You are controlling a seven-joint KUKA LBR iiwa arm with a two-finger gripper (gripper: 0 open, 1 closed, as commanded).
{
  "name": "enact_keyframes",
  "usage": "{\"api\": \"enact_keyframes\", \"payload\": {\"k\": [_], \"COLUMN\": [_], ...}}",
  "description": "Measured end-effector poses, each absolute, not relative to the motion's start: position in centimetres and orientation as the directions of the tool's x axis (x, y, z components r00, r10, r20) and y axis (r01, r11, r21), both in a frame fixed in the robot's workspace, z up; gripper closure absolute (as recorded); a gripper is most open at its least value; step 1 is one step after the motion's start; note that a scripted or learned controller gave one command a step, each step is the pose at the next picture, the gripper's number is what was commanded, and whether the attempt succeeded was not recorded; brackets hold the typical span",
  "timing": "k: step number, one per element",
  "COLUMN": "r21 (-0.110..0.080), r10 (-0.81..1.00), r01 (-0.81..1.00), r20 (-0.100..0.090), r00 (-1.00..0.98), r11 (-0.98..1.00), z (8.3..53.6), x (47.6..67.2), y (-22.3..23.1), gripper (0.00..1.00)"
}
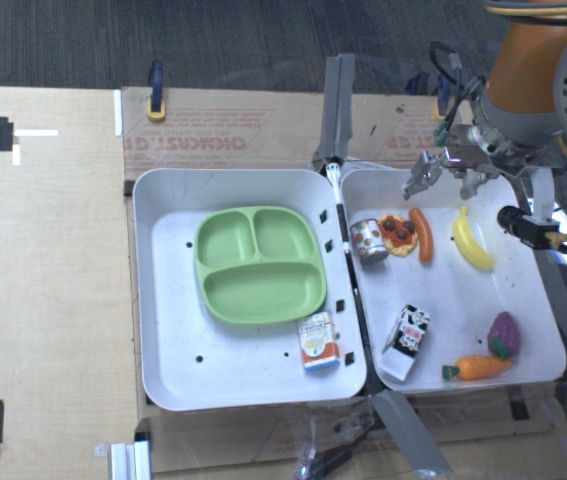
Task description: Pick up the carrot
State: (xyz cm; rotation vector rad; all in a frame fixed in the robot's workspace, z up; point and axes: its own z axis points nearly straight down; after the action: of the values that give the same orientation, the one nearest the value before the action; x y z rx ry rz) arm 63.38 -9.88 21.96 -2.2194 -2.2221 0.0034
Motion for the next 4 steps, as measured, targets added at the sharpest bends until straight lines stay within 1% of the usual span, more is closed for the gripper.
{"api": "enact_keyframes", "payload": {"k": [1, 2, 3, 4], "r21": [-0.002, -0.001, 0.007, 0.005], "r10": [0.998, 0.977, 0.972, 0.96], "r01": [0.998, 0.977, 0.972, 0.96], "r20": [-0.001, 0.0, -0.003, -0.001], "r00": [0.056, -0.212, -0.236, -0.281], "r11": [-0.056, 0.212, 0.236, 0.281], "z": [15.8, 12.2, 9.8, 9.6], "x": [65.8, 58.6, 64.6, 55.6], "y": [-13.0, -14.4, -13.7, -11.7], "gripper": [0.0, 0.0, 0.0, 0.0]}}
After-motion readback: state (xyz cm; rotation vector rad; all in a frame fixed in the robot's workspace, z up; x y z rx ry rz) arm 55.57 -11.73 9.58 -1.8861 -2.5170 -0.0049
